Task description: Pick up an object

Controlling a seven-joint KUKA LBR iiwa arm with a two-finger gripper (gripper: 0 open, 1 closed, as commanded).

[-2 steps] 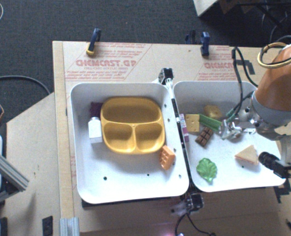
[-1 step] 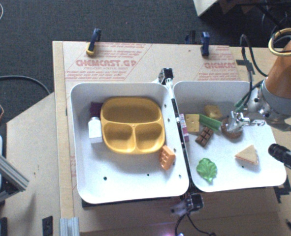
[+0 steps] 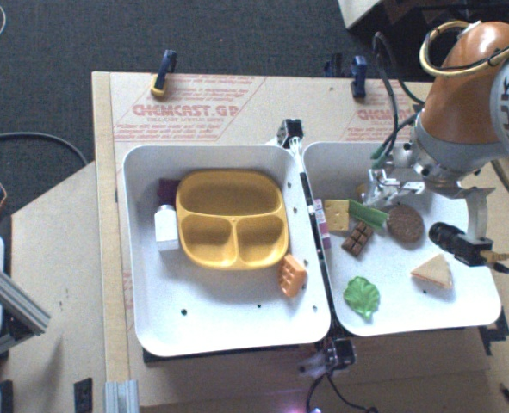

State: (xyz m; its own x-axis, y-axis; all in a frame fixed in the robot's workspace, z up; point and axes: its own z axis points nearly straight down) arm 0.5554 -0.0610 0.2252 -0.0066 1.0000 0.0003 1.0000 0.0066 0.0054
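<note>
The pincer (image 3: 381, 189) hangs over the green stick (image 3: 368, 212), its grip state impossible to tell.

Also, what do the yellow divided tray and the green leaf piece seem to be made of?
The yellow divided tray looks like moulded plastic with a matte finish: even colour, rounded corners, soft raised dividers. The green leaf piece seems to be plastic or rubber toy food, slightly glossy, with bright spots on its surface; the view leaves this open.

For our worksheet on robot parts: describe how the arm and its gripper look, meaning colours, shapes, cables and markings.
The arm is bulky and rounded, with an orange band above a grey wrist. A yellowish cable loops over its top, dark cables run down its side, and part of some dark lettering shows at the edge. The gripper is small, metallic and silvery.
</note>
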